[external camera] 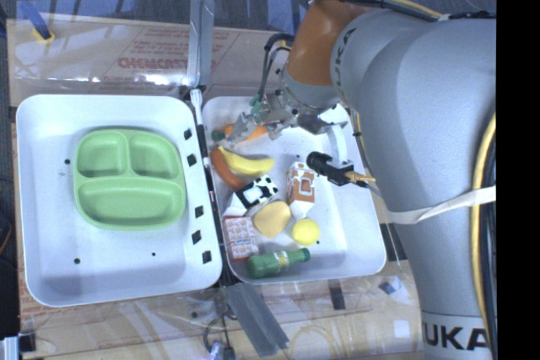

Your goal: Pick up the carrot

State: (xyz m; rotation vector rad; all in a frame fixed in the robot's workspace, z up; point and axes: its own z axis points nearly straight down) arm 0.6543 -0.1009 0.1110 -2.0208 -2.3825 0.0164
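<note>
The grey arm (pixel 422 139) is nearest the camera, above the right bin (pixel 364 253). Its gripper (pixel 268 115) is low at the far end, beside the carrot (pixel 253 131). I cannot tell its state. The grasp seems in progress; next, lifting straight up.

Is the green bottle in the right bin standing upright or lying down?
Lying down: the green bottle rests on its side along the near wall of the right bin.

gripper (pixel 263 115) fingers too small to read, carrot (pixel 251 131) partly hidden beneath it, arm (pixel 422 139) cut off at right
</note>
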